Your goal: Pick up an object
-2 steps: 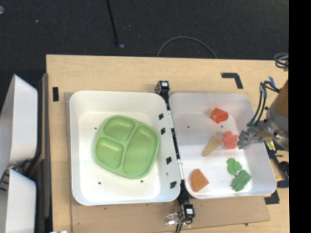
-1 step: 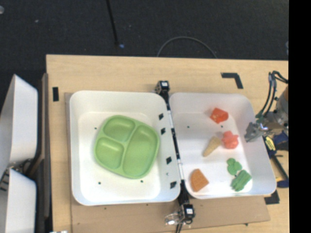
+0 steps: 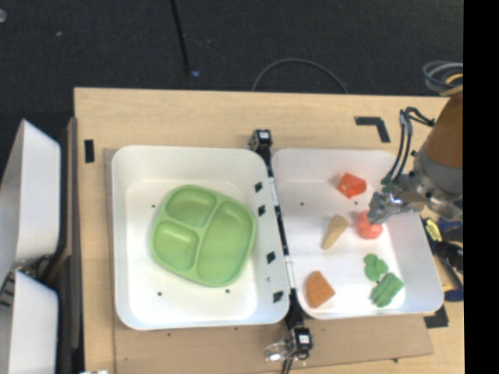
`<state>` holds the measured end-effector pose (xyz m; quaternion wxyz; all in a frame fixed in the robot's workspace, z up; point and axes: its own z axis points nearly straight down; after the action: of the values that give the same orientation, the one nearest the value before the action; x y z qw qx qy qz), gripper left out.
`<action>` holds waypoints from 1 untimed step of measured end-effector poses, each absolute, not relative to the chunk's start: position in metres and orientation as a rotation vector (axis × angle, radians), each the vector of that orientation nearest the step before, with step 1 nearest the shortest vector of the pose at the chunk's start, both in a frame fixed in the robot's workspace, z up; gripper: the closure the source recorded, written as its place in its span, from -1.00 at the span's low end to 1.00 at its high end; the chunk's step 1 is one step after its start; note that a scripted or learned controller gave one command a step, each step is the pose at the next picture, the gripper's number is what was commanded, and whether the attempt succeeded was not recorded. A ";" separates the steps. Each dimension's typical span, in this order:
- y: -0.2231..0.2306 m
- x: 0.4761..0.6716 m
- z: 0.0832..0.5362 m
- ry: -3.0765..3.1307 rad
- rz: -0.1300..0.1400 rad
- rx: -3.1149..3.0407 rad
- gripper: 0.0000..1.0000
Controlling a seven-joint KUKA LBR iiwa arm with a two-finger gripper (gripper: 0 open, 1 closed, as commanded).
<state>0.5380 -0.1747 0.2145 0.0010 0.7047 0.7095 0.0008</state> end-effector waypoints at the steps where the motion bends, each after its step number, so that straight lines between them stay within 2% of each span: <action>1: -0.115 0.551 0.214 2.231 0.004 2.211 1.00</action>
<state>0.5515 -0.1149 0.2141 0.0003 0.7040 0.7102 0.0014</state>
